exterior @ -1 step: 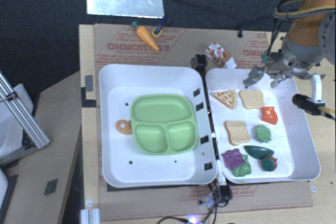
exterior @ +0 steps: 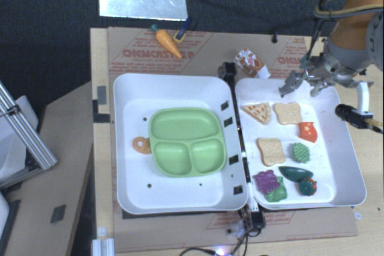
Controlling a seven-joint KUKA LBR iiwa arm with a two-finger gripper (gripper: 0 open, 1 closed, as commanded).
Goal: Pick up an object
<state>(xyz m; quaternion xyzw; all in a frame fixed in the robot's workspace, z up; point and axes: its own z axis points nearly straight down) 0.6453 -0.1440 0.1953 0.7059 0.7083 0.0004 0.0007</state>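
My gripper (exterior: 302,87) hangs over the far edge of the right bin (exterior: 345,159), open, with nothing between its fingers. Just below it in the bin lie a toast slice (exterior: 287,113) and a triangular waffle-patterned wedge (exterior: 257,111). Further toward the front are a red piece (exterior: 307,131), a second toast slice (exterior: 271,151), a green leafy piece (exterior: 300,152), purple grapes (exterior: 268,181), a dark green vegetable (exterior: 295,174) and a small red and green item (exterior: 307,187).
The left bin (exterior: 129,99) holds a green divided plate (exterior: 185,141) and a small pretzel (exterior: 141,145). A toy carrot (exterior: 168,43) and a small packet (exterior: 251,63) lie on the cardboard behind the bins. A black divider (exterior: 236,129) runs between the bins.
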